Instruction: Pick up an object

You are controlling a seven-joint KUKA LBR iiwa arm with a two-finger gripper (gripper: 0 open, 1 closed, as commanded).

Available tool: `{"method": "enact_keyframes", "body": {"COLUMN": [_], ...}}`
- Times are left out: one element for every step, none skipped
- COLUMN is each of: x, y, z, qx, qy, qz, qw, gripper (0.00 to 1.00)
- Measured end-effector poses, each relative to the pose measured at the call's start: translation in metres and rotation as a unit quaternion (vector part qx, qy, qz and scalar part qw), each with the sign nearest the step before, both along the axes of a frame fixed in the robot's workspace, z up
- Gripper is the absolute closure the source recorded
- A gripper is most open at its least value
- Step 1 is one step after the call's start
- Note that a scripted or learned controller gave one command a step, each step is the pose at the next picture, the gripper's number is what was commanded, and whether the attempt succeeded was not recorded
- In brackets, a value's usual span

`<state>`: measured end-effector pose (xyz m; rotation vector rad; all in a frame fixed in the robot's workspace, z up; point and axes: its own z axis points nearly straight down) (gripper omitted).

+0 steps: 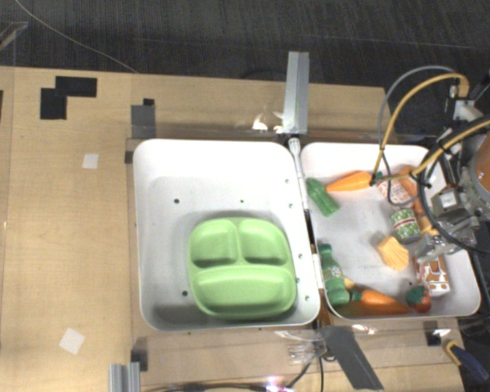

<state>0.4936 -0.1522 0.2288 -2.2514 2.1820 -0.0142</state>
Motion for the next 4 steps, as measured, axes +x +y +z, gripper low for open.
{"method": "enact_keyframes", "body": {"x": [0.001, 0.01, 0.012, 0.015], "y": [-0.019, 0.035, 0.036, 0.037], "z": [-0.084, -0.077, -0.065, -0.054], "qx": [0.0023, 0.0011, 0.0011, 0.0014], "qy": [0.005, 0.003, -0.001, -0.004], "qz": [0.092, 0.154, 0.152, 0.15], "qw": [0.9958, 0.988, 0.9884, 0.9887], "gripper": [1.0, 1.0, 1.0, 1.0]}}
